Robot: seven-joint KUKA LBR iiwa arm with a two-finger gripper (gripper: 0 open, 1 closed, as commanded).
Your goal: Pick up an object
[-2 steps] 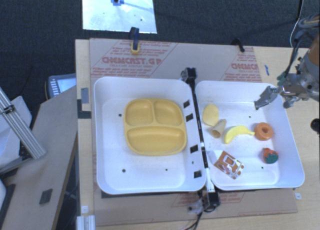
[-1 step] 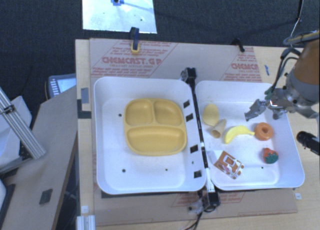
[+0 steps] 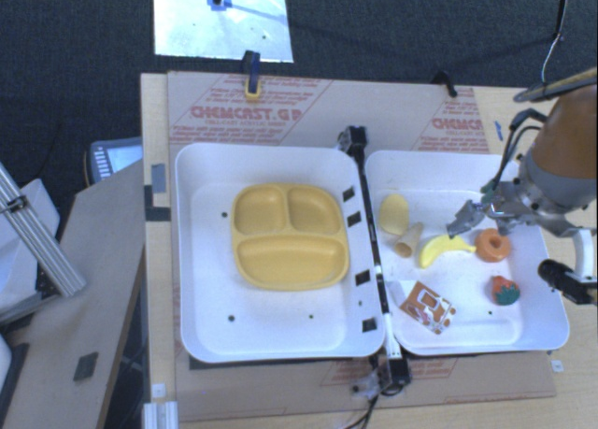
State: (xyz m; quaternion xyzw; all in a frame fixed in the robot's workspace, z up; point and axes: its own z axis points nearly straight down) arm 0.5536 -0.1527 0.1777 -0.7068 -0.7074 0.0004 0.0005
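A dark blue-grey carpeted floor (image 3: 84,44) surrounds a pale wooden bench (image 3: 154,259), which is covered by a brown cardboard sheet printed in red letters (image 3: 308,105). A square shiny metal plate (image 3: 222,7) lies on the floor beyond the bench.

Two shallow white plastic bins stand side by side on the cardboard. The left bin (image 3: 201,278) holds a yellow three-compartment plastic tray (image 3: 288,235). The right bin (image 3: 537,324) holds a pale yellow ice-cream-cone toy (image 3: 400,224), a yellow toy banana (image 3: 445,249), an orange ring-shaped toy doughnut (image 3: 492,246), a small orange and green toy (image 3: 505,292) and a flat brown and white patterned packet (image 3: 428,307).

The grey arm with its orange band (image 3: 570,142) reaches over the right bin. Its two-finger gripper (image 3: 470,217) hangs just above the banana's right end, beside the doughnut; the fingers stand slightly apart with nothing between them.
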